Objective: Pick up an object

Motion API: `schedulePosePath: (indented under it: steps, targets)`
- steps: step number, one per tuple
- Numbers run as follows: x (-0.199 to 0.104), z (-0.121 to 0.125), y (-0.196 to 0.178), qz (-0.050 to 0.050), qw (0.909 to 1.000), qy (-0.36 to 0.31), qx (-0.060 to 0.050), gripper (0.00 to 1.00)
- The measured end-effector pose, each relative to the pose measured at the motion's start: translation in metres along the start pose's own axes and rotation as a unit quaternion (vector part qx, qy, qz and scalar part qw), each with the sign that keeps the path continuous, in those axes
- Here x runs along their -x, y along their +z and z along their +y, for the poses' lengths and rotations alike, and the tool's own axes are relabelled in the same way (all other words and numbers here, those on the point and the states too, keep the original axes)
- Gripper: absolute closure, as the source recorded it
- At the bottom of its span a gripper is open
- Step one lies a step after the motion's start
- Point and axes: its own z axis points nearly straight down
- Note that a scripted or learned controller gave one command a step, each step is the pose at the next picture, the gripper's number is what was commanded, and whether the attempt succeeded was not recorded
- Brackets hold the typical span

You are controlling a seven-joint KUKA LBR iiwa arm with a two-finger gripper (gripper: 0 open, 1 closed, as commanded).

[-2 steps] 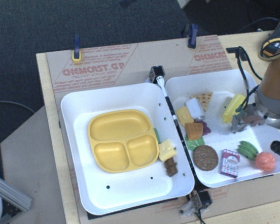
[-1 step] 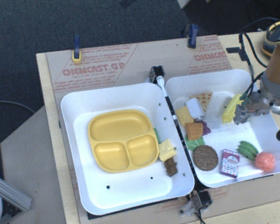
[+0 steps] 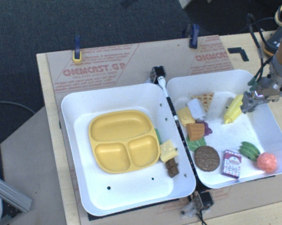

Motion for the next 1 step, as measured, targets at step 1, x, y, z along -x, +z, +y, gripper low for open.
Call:
schedulePosePath:
  steps: [1]
  targets:
    - [0.0000, 0.0010, -0.0143, 0.001, 1.0000, 0.000, -0.002, 1.00]
